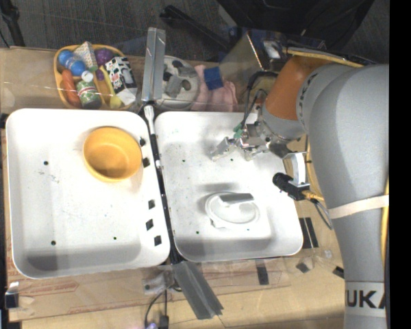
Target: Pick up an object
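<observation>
Grey arm [342, 136] reached in from your right, gripper [227, 147] low over right bin [192, 238], jaws' state you couldn't tell, white cup [231, 210] lay nearby, orange bowl [111, 153] sat in left bin [34, 238].

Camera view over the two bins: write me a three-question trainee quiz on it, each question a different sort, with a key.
1. True or false: the yellow bowl lies in the left bin.
2. Multiple choice: the white cup-like object in the right bin lies A) toward that bin's near side, B) in the left bin, C) outside both bins.
3. Fill in: the gripper hangs over the ____ bin.

Key: 1 true. 2 A. 3 right; whether its grip is open or shut is too blurred to tell.
</observation>
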Robot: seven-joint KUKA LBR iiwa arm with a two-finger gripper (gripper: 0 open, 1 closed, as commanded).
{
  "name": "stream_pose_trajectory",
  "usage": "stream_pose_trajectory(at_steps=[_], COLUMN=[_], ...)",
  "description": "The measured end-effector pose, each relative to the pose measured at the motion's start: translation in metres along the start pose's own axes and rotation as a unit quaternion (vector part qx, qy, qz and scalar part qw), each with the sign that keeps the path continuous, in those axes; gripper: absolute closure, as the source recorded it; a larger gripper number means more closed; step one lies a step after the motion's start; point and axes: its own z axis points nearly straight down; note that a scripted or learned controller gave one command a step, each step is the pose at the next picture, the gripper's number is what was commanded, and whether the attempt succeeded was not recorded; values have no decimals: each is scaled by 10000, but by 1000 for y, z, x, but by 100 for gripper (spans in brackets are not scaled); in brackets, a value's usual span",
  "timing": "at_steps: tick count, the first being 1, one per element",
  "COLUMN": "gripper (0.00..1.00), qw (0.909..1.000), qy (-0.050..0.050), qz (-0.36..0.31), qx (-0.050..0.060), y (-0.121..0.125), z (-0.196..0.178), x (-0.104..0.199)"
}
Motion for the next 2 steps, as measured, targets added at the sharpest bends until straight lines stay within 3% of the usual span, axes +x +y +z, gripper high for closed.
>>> stream_pose_trajectory(at_steps=[1, 2], gripper=[0, 0], qw=[9994, 9991], qy=[4, -13], qz=[-333, -412], qx=[4, -61], y=[-68, -96], z=[-26, -6], x=[4, 3])
